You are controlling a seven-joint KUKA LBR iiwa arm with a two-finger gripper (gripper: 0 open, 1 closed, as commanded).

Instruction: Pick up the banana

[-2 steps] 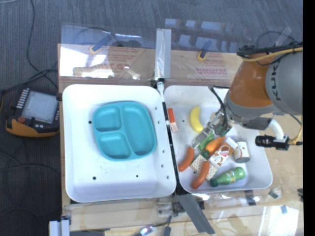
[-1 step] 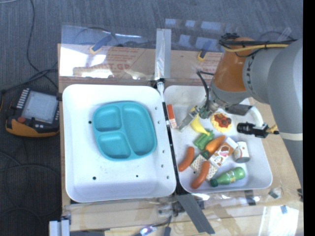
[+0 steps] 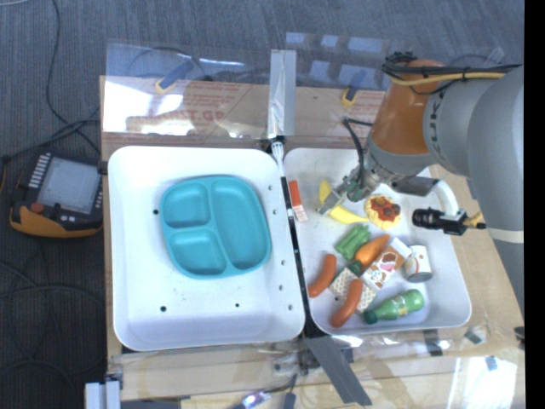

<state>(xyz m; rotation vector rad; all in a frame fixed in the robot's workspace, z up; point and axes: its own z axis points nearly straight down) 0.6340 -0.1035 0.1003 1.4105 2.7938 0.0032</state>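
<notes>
The yellow banana (image 3: 347,216) lies in the upper middle of the right bin (image 3: 451,309), its far end pointing up-left toward the divider. My gripper (image 3: 342,194) reaches down from the grey and orange arm (image 3: 404,126) and sits right over the banana's middle, covering part of it. The view does not show whether the banana is gripped.
The right bin also holds a round red-and-yellow toy (image 3: 383,210), a green pepper (image 3: 351,241), a carrot (image 3: 372,249), two sausages (image 3: 322,275), a carton (image 3: 382,267), a can (image 3: 417,265) and a green bottle (image 3: 394,305). An orange marker (image 3: 295,201) lies by the divider. A blue divided plate (image 3: 213,226) sits in the left bin (image 3: 136,313).
</notes>
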